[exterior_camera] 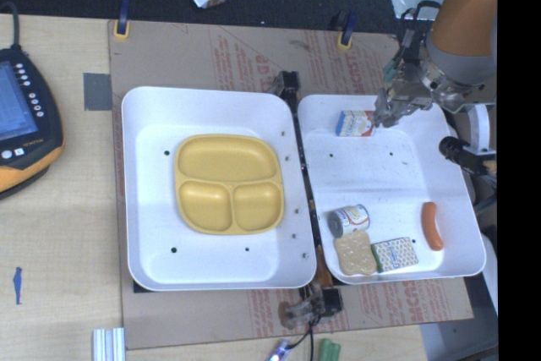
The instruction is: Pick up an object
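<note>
Three-compartment smooth yellow tray

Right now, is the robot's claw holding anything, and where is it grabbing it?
Can't tell. The gripper sits at the small carton's right end, but no grip shows.

A small white carton with blue and red print lies on its side at the far edge of the right bin, just beside the gripper's tip. Toward the near edge, a small tin can with a blue label lies on its side. Touching it on the near side is a tan slice of bread, lying flat, and a green-and-white patterned packet lies just beside the bread. An orange-red sausage lies near the bin's right wall, apart from the others.
</note>
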Robot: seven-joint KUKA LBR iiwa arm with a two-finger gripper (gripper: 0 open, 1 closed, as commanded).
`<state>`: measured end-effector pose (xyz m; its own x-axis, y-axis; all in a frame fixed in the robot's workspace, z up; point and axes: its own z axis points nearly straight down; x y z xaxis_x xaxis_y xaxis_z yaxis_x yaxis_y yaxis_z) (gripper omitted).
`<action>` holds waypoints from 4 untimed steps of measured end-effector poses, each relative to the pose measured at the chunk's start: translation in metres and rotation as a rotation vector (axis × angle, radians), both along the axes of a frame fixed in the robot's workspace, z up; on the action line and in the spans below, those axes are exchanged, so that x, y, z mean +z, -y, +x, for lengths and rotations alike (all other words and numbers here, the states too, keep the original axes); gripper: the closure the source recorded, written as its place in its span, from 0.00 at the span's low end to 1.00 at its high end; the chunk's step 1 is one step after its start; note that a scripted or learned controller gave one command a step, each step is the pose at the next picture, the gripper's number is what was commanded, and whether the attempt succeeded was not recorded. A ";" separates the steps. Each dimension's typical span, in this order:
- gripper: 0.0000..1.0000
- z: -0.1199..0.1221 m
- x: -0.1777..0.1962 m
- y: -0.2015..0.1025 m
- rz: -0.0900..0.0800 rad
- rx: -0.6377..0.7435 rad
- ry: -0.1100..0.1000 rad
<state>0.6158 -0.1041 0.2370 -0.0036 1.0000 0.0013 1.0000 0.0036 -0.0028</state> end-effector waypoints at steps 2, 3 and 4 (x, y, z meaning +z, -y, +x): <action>0.00 0.039 -0.118 0.038 -0.002 -0.001 -0.006; 0.00 0.040 -0.115 0.001 -0.002 0.003 -0.004; 0.00 0.039 -0.146 0.030 -0.001 0.000 -0.007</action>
